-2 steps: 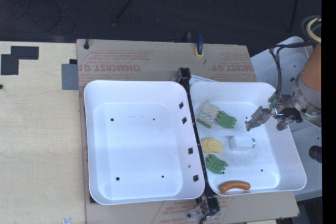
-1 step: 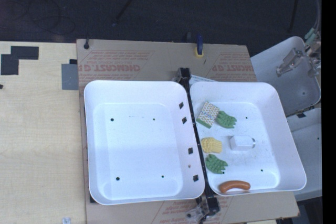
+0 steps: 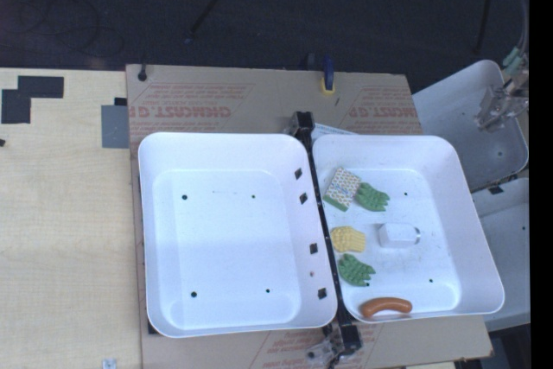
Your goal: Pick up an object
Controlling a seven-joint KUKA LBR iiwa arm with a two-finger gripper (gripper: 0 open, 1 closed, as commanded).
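Lying in right bin point(image 3: 467, 186), orange sausage point(image 3: 386, 307), green toys point(image 3: 372, 197), perhaps leaves

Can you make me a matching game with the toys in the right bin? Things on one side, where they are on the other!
Things:
1. orange sausage
2. white cup
3. checkered block
4. yellow corn

Places:
A. far end of the right bin, beside a green toy
B. near edge of the bin
C. middle of the bin floor
D. by the divider, between the two green toys

Pairs: 1-B, 2-C, 3-A, 4-D
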